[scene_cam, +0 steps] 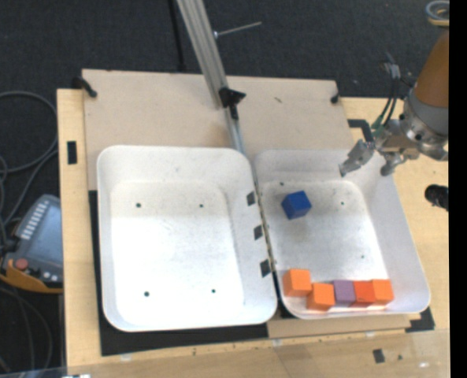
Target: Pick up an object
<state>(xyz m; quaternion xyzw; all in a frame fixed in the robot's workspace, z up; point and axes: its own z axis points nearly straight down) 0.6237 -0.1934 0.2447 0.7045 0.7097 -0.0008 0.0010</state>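
The gripper [372,161] hangs over the upper right corner of the right bin [391,235], at about two o'clock from that bin's middle, its two fingers spread apart with nothing between them. The blue cube [296,205] sits alone on the bin floor, at roughly eight o'clock from the gripper and well apart from it; judged from this, it is the easiest target, since open floor surrounds it on every side and leaves room for both fingers. Along the bin's lower wall, at six o'clock, a row of blocks lies packed together: an orange cube [298,281], a second orange cube [322,295], a purple cube [344,291] and two more orange ones [372,290] touching at the right end. Their closeness to each other and to the wall would likely make a clean pinch harder. The left bin [178,235] lies at nine o'clock. No grasp has begun yet.
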